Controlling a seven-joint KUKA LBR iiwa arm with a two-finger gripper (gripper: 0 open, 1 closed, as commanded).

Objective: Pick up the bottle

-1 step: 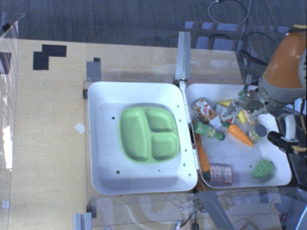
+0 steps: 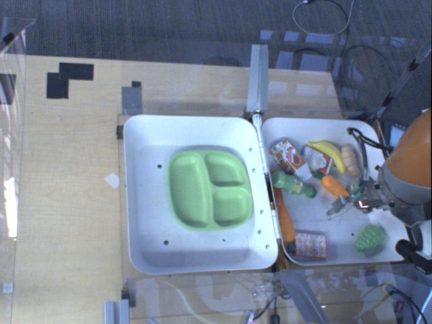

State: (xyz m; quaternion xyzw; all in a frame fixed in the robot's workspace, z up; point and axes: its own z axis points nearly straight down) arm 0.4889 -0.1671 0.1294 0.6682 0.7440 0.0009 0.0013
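Bottle (image 2: 294, 184) lies ungrasped in the right bin (image 2: 337, 238). Hand (image 2: 345, 204) nearby, fingers spread, pinching nothing. Pickup outstanding.

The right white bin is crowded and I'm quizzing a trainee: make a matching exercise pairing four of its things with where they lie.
Things:
1. green plastic bottle
2. yellow toy banana
3. green toy grape bunch
4. red-labelled tin can

Places:
A. the bin's near edge, lying on its side
B. far side, middle
C. near right corner
D. by the left wall, lying flat

Pairs: 1-D, 2-B, 3-C, 4-A
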